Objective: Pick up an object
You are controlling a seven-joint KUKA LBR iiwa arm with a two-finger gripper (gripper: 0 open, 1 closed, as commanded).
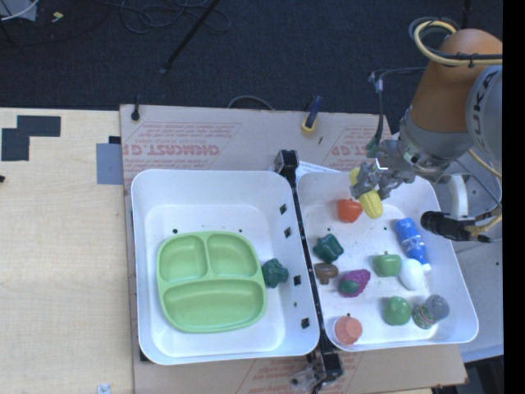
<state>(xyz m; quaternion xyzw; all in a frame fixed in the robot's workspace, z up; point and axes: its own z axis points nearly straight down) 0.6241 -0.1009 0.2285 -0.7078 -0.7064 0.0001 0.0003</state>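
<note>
Overhead slanted view of the worktop (57, 245) with two shallow white bins side by side. The pincer (371, 185) stood over the far part of the right bin (459, 302), directly above a yellow corn-like toy (371, 204) that lay touching an orange-red toy (349, 211). The pincer's tips were lost against the yellow piece, so its opening, and whether it had hold of anything, could not be told from this view.

The yellow toy was judged the likeliest target. It appeared to be a small moulded play-food piece: probably light, stiff and smooth-skinned (hence apt to slip or roll if pinched off-centre). A hold across its short width, near the middle of its length, would have suited it best, with care not to catch the orange-red neighbour pressed against it.

Other pieces in the right bin: a blue bottle-like toy (408, 236) beside a white egg-shaped piece (413, 274), a green apple-like toy (386, 263), a purple piece (353, 282) and a dark green piece (328, 247). The left bin (164, 195) held a green divided plate (212, 281) with a dark green toy (274, 272) just beside it.
</note>
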